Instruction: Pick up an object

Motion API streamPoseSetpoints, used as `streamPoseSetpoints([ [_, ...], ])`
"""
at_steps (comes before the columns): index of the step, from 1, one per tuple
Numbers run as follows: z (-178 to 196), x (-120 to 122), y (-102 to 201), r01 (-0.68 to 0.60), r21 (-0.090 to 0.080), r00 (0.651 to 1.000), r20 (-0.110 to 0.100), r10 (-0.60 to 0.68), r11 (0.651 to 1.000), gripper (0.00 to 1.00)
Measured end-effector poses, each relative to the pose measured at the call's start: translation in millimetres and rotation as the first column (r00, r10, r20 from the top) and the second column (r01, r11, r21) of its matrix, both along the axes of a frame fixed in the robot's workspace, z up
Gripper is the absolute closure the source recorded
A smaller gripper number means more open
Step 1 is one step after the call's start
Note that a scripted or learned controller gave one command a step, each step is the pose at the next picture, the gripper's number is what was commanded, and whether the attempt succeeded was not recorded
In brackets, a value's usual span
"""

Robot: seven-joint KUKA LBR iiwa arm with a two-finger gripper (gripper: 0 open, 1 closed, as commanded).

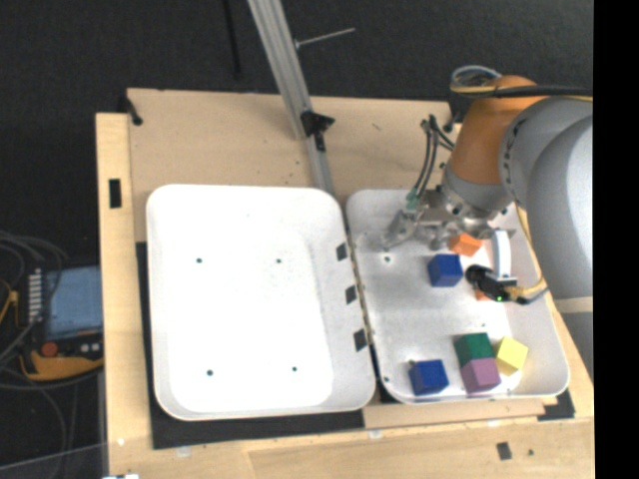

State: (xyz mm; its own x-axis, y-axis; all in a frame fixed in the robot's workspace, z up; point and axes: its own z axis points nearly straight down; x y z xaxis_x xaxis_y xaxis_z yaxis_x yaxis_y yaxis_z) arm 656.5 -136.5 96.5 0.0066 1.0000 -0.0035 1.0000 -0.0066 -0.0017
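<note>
Camera view. The gripper [424, 223] hangs low over the right bin [399, 297] (whether it is open or closed cannot be told); nothing is visibly held. Matte cubes lie there: blue cube [445, 270] nearby, blue block [428, 376], green [473, 347], purple [480, 373], yellow [511, 354] along the near edge.

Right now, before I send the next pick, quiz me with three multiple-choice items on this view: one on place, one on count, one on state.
1. Which bin holds the blocks?
A. the left bin
B. the right bin
C. both

2. How many blue blocks are there?
A. one
B. two
C. three

3. Where is the hand?
A. over the far end of the right bin
B. over the left bin
C. outside both bins

Key: 1 B, all blocks lie in the right bin. 2 B, one blue block mid-bin, another blue block at the near edge. 3 A, the hand hangs there, near the orange block.
</note>
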Motion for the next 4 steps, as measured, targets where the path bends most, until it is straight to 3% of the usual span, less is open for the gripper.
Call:
streamPoseSetpoints([
  [1,13.2,1.5,-0.6,0.002,0.001,1.000,0.005,-0.002,1.000,1.00],
  [2,77.0,2.4,4.2,-0.006,0.003,1.000,0.010,0.006,1.000,1.00],
  [3,117.1,3.7,3.0,-0.011,0.003,1.000,0.008,0.011,1.000,1.00],
  [4,116.8,2.3,47.1,-0.012,0.004,1.000,0.002,0.012,1.000,1.00],
])
